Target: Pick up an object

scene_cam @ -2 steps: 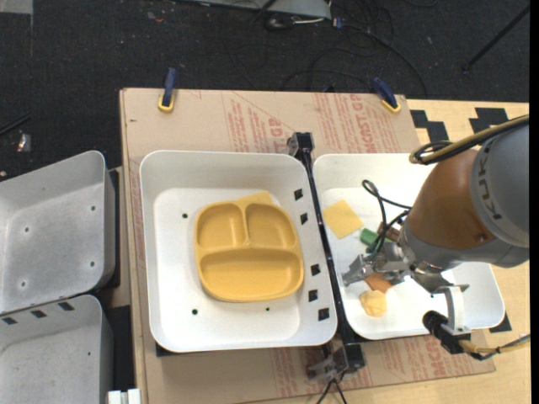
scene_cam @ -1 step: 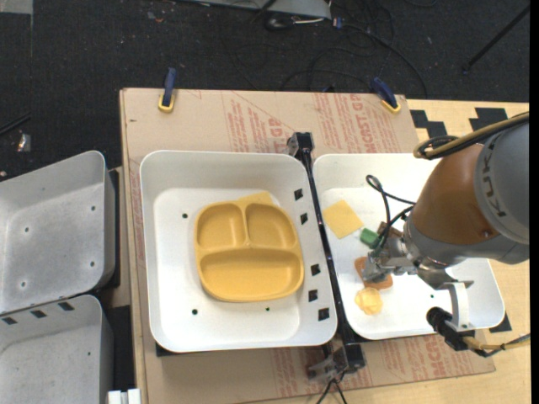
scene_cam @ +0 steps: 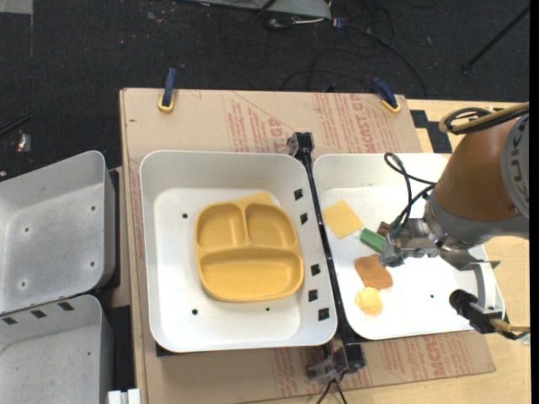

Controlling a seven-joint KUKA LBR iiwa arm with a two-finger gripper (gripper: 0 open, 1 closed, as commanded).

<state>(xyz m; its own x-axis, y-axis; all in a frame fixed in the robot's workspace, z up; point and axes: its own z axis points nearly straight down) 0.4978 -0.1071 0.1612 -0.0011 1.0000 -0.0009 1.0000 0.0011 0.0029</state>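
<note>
The arm (scene_cam: 484, 183) is reaching in over the right bin (scene_cam: 438, 322) and is hanging its gripper (scene_cam: 394, 249) low among the small things there, so the step in hand looks like the approach to a grasp rather than a lift. How the gripper is set, spread or pressed together, I cannot tell, since the view is too small and cluttered at that spot, and nothing is plainly sitting in its grip. Just to the left of the tool tip a small green block (scene_cam: 371, 238) is lying, touching or nearly touching it, and this seems the likeliest target. Just below the tool a flat brown piece (scene_cam: 373, 273) is resting on the bin floor, and further below that a small yellow lump (scene_cam: 369, 300) is sitting right beside the brown one. Up and to the left of the tool a flat yellow square (scene_cam: 343, 219) is lying apart from the others. Well away to the left, in the other bin (scene_cam: 160, 225), a yellow divided plate (scene_cam: 249, 253) is sitting. The next move is calling for settling squarely around one piece, closing firmly, then rising without dragging the neighbours.
</note>
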